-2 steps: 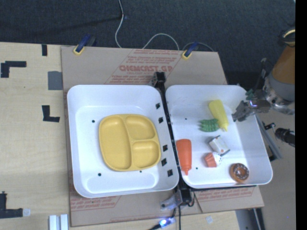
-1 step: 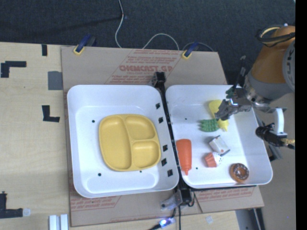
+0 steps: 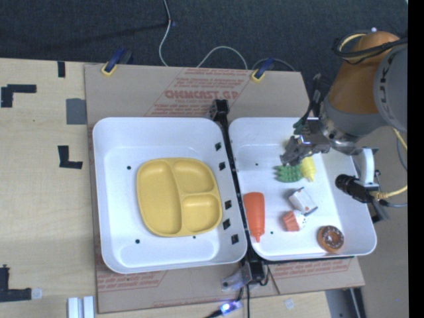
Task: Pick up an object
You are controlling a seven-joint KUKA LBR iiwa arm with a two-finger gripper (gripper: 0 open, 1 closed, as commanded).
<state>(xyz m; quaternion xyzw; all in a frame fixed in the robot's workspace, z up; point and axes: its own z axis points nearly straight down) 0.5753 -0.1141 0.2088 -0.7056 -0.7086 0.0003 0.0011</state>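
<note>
Gripper [image 3: 296, 152] over right bin [image 3: 344, 244] | finger state indeterminate | corn [image 3: 307, 169] at 5 o'clock | advised: centre, descend vertically, avoid green toy [image 3: 287, 173].

One fixed camera looks down at a slant on both white bins [image 3: 106, 177] (arm [image 3: 361, 88] entering upper right).

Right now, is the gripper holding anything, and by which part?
Cannot be told. The gripper sits low over the green toy and yellow toy in the right bin, but no object shows between its fingers.
</note>
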